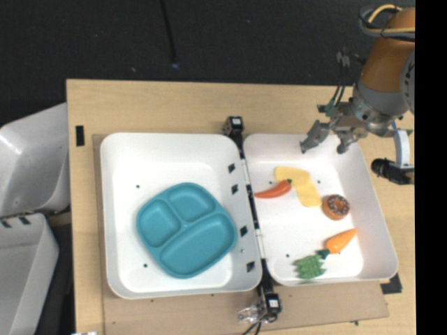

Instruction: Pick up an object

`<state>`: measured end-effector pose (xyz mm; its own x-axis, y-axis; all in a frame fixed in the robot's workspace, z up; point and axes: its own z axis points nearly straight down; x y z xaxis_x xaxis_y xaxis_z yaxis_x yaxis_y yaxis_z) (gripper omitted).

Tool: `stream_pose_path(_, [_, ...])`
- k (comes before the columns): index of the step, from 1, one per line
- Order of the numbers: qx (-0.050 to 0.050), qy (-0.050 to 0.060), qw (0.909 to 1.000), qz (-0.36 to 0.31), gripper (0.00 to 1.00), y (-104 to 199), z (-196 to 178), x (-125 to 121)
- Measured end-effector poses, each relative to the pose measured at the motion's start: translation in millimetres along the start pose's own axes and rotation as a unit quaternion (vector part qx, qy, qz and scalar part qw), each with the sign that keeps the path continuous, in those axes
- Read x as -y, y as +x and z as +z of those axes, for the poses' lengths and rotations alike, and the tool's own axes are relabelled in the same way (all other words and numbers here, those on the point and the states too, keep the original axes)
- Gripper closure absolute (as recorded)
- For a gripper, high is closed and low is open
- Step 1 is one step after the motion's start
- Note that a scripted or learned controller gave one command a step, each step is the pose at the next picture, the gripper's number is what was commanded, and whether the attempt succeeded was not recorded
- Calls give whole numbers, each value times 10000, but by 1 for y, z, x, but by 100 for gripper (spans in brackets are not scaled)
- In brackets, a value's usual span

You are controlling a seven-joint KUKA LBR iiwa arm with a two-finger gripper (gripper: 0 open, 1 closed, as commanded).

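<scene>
Arm: you see it reach in from the right, its orange band at the top right corner, the wrist above the far edge of the right bin (pixel 374 208).
Jaws (pixel 327 139): released, the two fingers spread apart with nothing between them, hanging over the far rim of the right bin.
Right bin: it holds five small things, all well clear of the jaws.
Chili (pixel 274 190): red with a green stem, lying near the bin's left wall, its stem end touching the yellow piece.
Yellow piece (pixel 302 185): flat and pale, lying in the middle of the bin, just beside the donut.
Donut (pixel 336 206): round and brown, to the right of the yellow piece.
Carrot (pixel 341 241): orange, lying aslant toward the near right corner, its green top pointing left.
Broccoli (pixel 309 266): green, near the front rim, just below the carrot's top.
Left bin (pixel 122 166): it carries a blue plate (pixel 185 229) with three compartments, lying flat in the middle.
Worktop (pixel 174 107): tan board, both bins side by side on it, touching along the middle.
</scene>
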<state>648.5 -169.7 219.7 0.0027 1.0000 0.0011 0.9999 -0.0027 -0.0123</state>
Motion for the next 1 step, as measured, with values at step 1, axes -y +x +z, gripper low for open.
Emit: stream_pose_path(1, [8, -69, 10000, -13, 0, 0, -9, -3])
